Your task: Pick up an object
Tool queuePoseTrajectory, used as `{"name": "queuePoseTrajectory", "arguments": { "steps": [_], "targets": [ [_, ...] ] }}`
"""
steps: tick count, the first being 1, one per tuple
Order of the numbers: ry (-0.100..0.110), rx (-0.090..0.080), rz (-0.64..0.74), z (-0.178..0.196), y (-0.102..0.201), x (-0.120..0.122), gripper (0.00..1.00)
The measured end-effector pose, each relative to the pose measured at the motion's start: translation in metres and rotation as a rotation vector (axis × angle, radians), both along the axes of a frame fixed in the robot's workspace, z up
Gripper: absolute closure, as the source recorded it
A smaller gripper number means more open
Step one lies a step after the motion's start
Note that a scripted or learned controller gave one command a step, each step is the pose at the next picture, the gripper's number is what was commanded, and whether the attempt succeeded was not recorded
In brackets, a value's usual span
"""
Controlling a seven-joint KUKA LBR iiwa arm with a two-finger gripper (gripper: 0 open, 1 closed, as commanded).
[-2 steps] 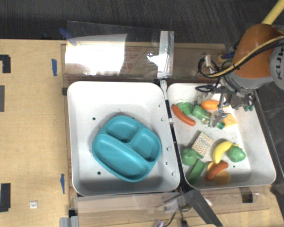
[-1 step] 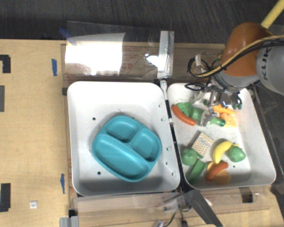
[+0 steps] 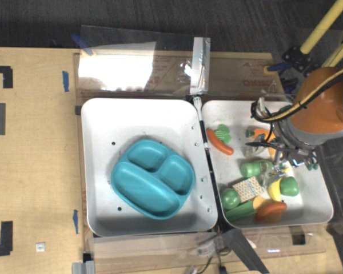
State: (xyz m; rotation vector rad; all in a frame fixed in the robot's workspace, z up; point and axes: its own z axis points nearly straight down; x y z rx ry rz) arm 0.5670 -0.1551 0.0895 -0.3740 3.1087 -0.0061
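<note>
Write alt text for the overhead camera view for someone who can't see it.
A grey robot arm with an orange band reaches from the right over the right white bin, which holds a jumble of toy food including a carrot. The left white bin holds a teal divided plate.

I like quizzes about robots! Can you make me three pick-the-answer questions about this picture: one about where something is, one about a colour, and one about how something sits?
1. Where is the divided plate?
A. in the left bin
B. in the right bin
C. on the cardboard

2. What colour is that plate?
A. red
B. teal
C. yellow

3. The toy carrot is:
A. stacked on the plate
B. lying in the right bin
C. standing outside the bins

Answers: 1 A, it sits inside the left bin. 2 B, it is blue-green all over. 3 B, it lies flat in the right bin, near the divider.
</note>
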Motion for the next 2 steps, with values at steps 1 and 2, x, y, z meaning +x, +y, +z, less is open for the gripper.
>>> {"name": "queuePoseTrajectory", "arguments": {
  "steps": [1,2],
  "targets": [
    [-0.003,0.0,0.077,0.0,0.009,0.029,0.0],
    [0.0,0.001,0.021,0.0,-0.022,-0.026,0.0]
  ]
}}
